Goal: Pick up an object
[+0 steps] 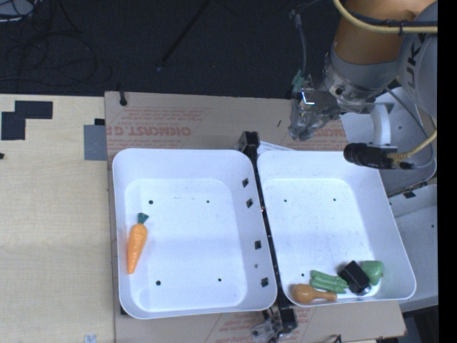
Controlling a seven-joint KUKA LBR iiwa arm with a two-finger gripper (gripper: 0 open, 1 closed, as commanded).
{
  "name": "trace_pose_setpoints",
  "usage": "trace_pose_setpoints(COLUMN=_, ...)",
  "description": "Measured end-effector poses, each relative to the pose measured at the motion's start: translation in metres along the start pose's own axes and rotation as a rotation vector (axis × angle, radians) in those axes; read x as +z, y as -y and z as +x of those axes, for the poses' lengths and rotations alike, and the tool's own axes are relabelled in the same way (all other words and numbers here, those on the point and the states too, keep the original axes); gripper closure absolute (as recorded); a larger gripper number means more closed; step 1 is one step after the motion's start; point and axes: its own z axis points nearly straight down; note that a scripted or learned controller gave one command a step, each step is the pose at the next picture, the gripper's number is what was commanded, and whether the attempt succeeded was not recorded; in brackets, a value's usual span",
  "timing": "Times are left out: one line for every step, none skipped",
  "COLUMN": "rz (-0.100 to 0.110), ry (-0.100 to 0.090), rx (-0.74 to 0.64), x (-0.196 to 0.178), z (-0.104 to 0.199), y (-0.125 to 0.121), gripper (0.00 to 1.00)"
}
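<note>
An orange toy carrot (pixel 136 243) with a green top lies at the left side of the left bin (pixel 178 164). In the right bin (pixel 325 164), at its near right corner, sit a green bean-like toy (pixel 328 281), a black block (pixel 355 276), a green piece (pixel 373 269) and an orange-brown pear-shaped toy (pixel 312 294). My gripper (pixel 305 126) hangs above the bench just beyond the far edge of the right bin, well away from all the objects. Nothing shows between its fingers.
A black divider clamp (pixel 257 213) runs between the two bins. Brown cardboard (pixel 200 120) lies under the bins. A black cylinder (pixel 371 154) juts from the arm over the right bin's far right corner. Wooden benchtop (pixel 50 220) extends to the left.
</note>
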Motion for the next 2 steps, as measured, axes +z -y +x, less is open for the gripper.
trace_pose_setpoints(rz=-0.001, ry=-0.004, rx=-0.012, x=-0.020, z=0.102, y=0.006, gripper=1.00)
trace_pose_setpoints(rz=-0.015, ry=-0.005, rx=-0.008, x=-0.172, z=0.160, y=-0.010, gripper=1.00)
